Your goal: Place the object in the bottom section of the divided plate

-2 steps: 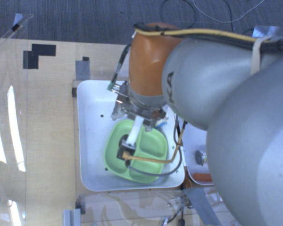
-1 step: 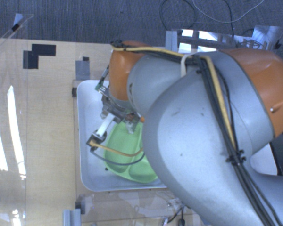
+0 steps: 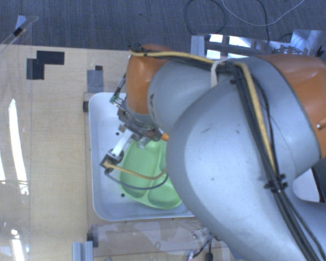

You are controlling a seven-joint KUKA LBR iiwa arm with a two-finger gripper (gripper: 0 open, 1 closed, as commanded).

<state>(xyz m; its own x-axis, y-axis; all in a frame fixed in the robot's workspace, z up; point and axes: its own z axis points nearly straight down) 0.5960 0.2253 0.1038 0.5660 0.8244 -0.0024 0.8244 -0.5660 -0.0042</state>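
A light green divided plate lies in the white bin, toward its near side, and the arm covers the plate's right part. My gripper hangs low over the plate's far edge, mostly hidden under the wrist. A small orange thing peeks out just to the right of the gripper, at the plate's far rim. Whether it is in the gripper or lying on the plate is hidden from me.
The bulky grey arm with its orange band fills the right half of the view and hides the second bin. Bare white bin floor shows left of and beyond the plate. The wooden bench lies to the left.
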